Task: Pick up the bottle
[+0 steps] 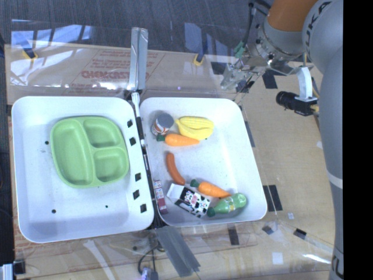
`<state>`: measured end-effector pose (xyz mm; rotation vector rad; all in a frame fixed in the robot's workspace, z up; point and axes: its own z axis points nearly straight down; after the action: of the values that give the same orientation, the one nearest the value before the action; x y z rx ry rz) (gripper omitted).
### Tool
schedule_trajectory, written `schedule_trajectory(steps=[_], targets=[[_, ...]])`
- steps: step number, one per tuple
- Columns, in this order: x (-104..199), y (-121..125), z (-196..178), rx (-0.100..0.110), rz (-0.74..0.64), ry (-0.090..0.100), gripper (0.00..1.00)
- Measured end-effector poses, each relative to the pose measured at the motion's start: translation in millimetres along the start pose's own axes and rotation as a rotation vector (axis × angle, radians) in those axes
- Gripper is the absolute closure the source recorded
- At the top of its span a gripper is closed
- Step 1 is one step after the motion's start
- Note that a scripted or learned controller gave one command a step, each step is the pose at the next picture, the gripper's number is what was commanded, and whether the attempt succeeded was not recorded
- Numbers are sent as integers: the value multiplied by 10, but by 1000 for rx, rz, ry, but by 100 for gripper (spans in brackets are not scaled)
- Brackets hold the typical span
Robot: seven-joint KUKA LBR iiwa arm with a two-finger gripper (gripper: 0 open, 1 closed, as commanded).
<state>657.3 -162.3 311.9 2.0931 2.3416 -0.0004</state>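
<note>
Well below the gripper (pixel 240 77), whose opening I cannot tell, the green bottle (pixel 228 205) lies in the right bin's (pixel 247 156) near corner, touching a carrot (pixel 211 188) and a cow-print carton (pixel 191 200). Crowding could spoil the grasp. Nearer the gripper lie corn (pixel 195 127) and another carrot (pixel 180 139); the left bin (pixel 29 156) holds a green tray (pixel 89 151).

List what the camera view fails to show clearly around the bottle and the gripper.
- Gripper: small and blurred against the clear wall behind the right bin; finger state unreadable.
- Green bottle: lying at the near edge; one carrot and the black-and-white carton crowd it, hiding where they touch; label too small.
- Round grey object: too blurred to identify.
- Arm: cut off by the top edge.
</note>
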Motion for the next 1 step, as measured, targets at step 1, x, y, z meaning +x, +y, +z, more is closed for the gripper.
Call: schedule_trajectory(steps=[1], targets=[[-319, -36, -985, -4, -148, -2, 100]])
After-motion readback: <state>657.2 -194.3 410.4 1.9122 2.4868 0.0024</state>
